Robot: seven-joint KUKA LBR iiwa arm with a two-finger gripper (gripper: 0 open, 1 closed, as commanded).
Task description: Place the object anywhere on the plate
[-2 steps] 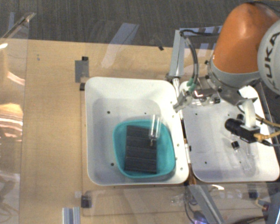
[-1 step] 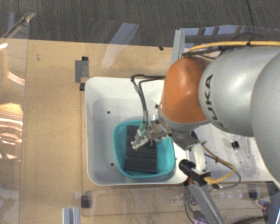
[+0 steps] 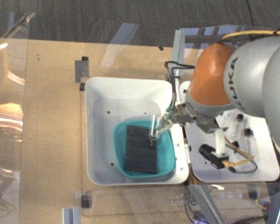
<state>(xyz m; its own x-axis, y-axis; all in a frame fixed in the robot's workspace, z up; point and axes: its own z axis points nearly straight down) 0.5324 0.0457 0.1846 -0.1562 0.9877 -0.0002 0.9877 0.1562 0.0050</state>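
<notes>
Grey arm w/ orange band [image 3: 210, 80] reaches in from right over the left bin [image 3: 102, 101]; gripper [image 3: 154, 135] sits at the right edge of a dark ribbed block [image 3: 141, 149] — block lies flat on teal plate [image 3: 119, 139], near half of bin; fingers' state — can't tell; right bin [image 3: 266, 167] holds small parts.

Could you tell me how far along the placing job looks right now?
Apparently done: the dark ribbed object lies flat on the teal plate in the left bin. The gripper hovers at the object's upper right corner. Left: withdrawing the arm.
</notes>
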